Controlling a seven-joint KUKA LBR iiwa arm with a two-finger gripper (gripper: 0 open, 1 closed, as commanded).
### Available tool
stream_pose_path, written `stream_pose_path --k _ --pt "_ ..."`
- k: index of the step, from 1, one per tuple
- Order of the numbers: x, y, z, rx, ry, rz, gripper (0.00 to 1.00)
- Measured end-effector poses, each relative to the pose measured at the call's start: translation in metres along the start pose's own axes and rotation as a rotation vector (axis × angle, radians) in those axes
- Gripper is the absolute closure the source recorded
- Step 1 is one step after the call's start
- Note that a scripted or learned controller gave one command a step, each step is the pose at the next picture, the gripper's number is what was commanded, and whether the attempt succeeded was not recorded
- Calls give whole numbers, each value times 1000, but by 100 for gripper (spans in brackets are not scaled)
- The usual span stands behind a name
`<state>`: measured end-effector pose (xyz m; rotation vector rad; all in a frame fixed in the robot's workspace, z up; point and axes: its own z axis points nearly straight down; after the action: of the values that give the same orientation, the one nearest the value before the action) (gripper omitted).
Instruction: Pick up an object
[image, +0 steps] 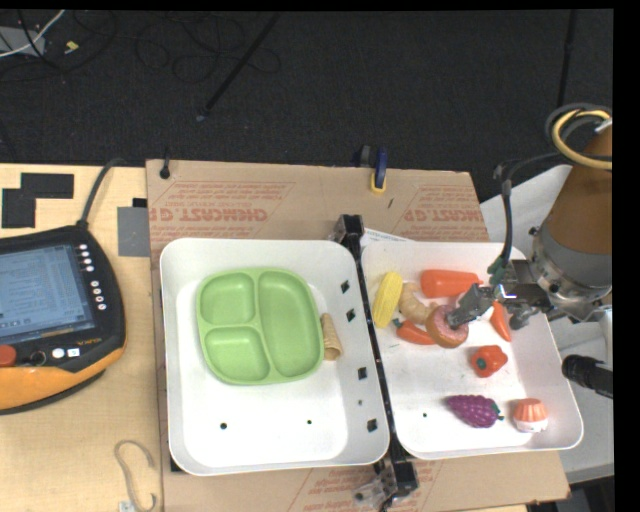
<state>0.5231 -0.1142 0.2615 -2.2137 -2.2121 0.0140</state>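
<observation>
Camera view: gripper, grip state unclear, sits at the donut's two o'clock, seemingly to grasp it

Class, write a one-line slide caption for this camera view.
Gripper over a pink donut among toy foods in the right bin; green tray in the left.
</observation>
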Motion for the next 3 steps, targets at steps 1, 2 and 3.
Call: stream_pose_path --k 1,2,3 --pt "0 2 -6 -11 -1 -2 0" --pt "-9 1 50 -6 -1 -1 0" --pt "-5 9 97 -7 0 -3 0"
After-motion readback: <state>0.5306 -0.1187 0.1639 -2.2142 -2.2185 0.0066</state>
